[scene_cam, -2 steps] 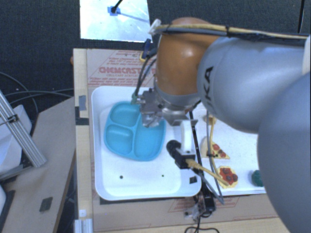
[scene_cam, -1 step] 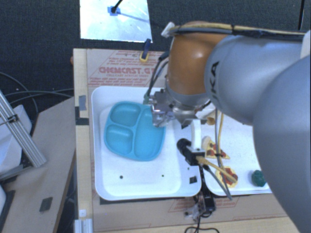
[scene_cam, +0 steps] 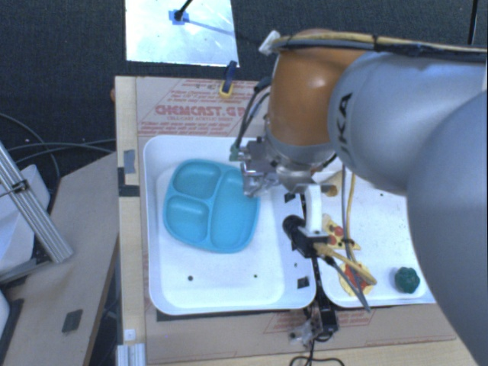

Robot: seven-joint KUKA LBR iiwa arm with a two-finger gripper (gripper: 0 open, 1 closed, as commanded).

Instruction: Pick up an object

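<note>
Bins point(scene_cam: 229, 300): 2 | blue plate point(scene_cam: 210, 213): 1 | green ball point(scene_cam: 407, 280): 1 | jaws state: cannot tell

Read "CHEMCAST" in red block capitals, followed by a partial "G", on the brown protective sheet point(scene_cam: 200, 107) lying behind the two bins; smaller red print beneath it not legible. Noted large dark letters "KA" on the grey arm casing point(scene_cam: 345, 122), seen sideways. Found no other readable text.
</note>
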